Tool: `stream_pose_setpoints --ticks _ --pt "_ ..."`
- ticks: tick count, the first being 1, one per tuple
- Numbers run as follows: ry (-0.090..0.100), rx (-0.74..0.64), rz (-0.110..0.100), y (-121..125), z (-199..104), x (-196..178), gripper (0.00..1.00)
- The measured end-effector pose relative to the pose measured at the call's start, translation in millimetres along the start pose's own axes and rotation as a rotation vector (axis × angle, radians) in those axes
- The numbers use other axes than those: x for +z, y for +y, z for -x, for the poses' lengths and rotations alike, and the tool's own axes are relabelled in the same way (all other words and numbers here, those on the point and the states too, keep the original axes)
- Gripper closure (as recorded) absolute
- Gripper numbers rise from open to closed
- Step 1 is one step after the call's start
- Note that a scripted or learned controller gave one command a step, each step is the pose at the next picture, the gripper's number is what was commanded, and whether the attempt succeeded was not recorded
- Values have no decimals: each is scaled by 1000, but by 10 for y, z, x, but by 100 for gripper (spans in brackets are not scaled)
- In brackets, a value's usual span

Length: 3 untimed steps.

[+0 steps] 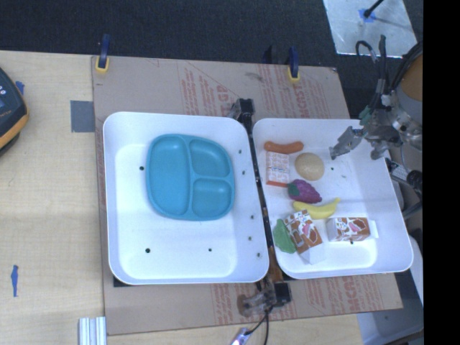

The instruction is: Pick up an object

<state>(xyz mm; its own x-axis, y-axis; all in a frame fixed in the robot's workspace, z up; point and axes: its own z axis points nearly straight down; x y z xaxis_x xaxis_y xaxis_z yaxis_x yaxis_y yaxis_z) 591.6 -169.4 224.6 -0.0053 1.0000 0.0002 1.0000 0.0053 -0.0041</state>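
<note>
The right bin [388,214] holds several toy foods: an orange sausage [284,146], a white packet with red print [277,168], a beige round piece [310,166], a purple piece [305,190], a yellow banana [316,208], a green piece [284,237] and two brown-and-white cartons [302,231] [350,228]. My gripper [357,149] hovers over the bin's upper right part, to the right of the beige piece. It is open, with nothing between its fingers.
A blue divided plate [190,177] lies in the left bin [122,250]. Both bins rest on a cardboard sheet [187,85] clamped at the back. A yellow and black device [8,110] lies at the far left of the bench.
</note>
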Motion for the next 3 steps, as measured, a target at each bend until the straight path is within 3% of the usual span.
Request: stream_pose_setpoints --ticks 1,3 --pt "-1 -2 -1 -132 -682 465 0" --pt "-1 0 -1 -258 -756 1335 0"
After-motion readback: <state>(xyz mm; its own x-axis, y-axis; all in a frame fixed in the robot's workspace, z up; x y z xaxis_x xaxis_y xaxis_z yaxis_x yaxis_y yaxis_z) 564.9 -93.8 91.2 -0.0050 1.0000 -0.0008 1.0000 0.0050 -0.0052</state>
